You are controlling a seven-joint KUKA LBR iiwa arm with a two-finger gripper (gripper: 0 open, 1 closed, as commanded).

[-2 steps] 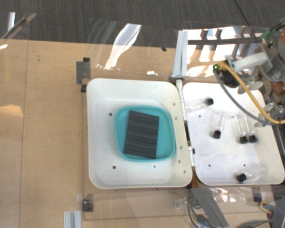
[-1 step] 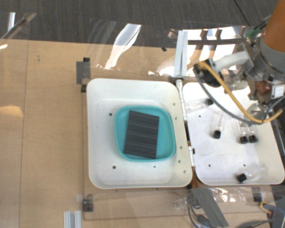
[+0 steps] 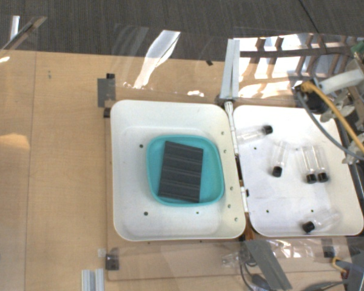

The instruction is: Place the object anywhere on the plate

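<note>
Dark ribbed block [image 3: 181, 171] lies on teal plate [image 3: 213, 190] in left bin [image 3: 127, 162], well left of arm [image 3: 346, 86] at far right; grip state can't tell.

Grey arm [image 3: 346, 83], yellow cable [image 3: 327, 99].

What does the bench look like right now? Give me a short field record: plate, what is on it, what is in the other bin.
left bin: white, shallow, holds the plate
plate: teal square plastic plate, centred in the left bin
on plate: dark grey ribbed rectangular block, lying flat, inside the rim
right bin: white, shallow, holds clear plastic vials with black caps, scattered, lying down
vial count: about five, one near the front edge hard to make out
task state: block rests on plate
</note>
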